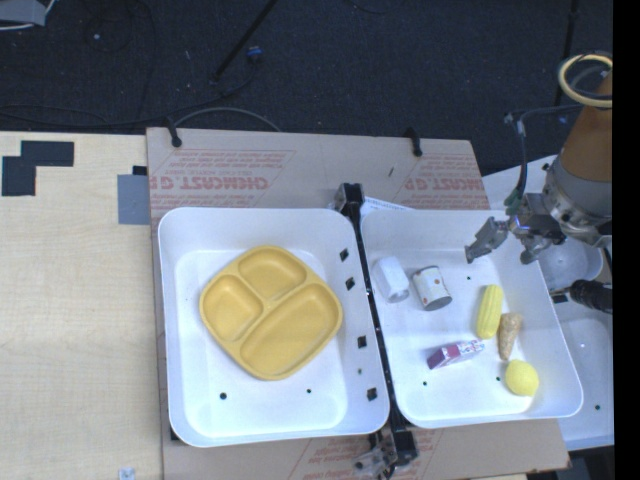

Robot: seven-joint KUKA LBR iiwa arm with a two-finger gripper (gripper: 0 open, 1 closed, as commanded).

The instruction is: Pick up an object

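Fingers spread, gripper (508, 238) hanging above the right bin (420, 408), and the corn cob (489, 311) could roll off a pinch.

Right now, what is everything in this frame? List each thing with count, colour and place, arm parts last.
divided plate: 1, yellow, middle of the left bin
left bin: 1, white, left half of the bench
right bin: 1, white, beside the left bin
cylinders: 2, white and grey, right bin's upper left
corn cob: 1, yellow, right bin's centre right
ginger-like root: 1, tan, beside the corn cob
lemon: 1, yellow, right bin's lower right
small packet: 1, pink and white, right bin's lower middle
gripper: 1, grey, over the right bin's upper right
arm: 1, grey with orange band, right edge
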